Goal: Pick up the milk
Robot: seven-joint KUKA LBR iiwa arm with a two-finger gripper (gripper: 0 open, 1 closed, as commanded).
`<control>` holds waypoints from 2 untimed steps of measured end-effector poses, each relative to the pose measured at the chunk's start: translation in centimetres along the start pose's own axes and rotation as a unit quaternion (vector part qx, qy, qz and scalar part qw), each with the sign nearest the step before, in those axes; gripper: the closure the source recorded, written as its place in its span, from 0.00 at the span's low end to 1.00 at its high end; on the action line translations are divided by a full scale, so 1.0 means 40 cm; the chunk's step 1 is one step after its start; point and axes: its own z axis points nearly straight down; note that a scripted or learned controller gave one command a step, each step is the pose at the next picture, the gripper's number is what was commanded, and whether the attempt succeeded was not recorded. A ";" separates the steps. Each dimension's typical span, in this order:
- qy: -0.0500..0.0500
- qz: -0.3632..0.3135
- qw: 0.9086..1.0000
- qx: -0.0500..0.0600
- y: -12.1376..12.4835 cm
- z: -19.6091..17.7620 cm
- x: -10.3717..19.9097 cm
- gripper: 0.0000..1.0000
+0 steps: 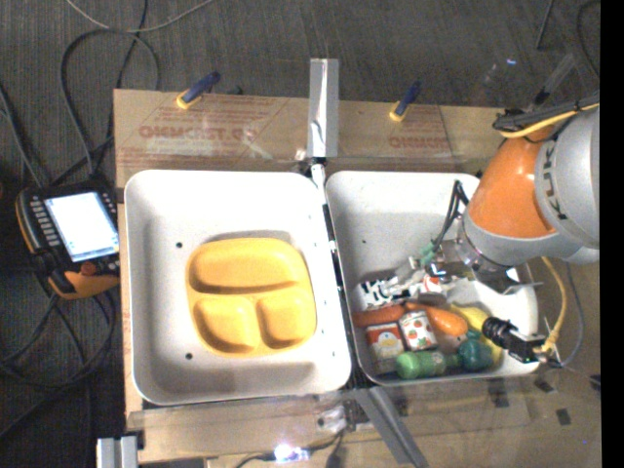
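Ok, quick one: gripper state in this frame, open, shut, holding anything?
Gripper: cannot be told; it sits low in the right bin, over the cow-patterned milk carton, hidden under the wrist.

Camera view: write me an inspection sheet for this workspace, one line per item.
Surface: bench bearing two white bins side by side, the left bin and the right bin.
Job's things: a cow-patterned carton, likely the milk, lies in the right bin by the arm's wrist.
Clutter: yellow divided tray in the left bin; small cartons, orange piece and green pieces in the right bin's near end.
Hand: the hand sits low over the right bin; fingers too unclear to judge.
Cables: several trail across the floor.
Surroundings: pendant with lit screen left of the bench; blue-yellow clamps on the far edge.
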 end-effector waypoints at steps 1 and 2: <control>-0.007 0.022 0.999 -0.026 -0.022 0.046 0.020 0.00; -0.005 0.021 0.999 -0.028 -0.018 0.017 0.024 1.00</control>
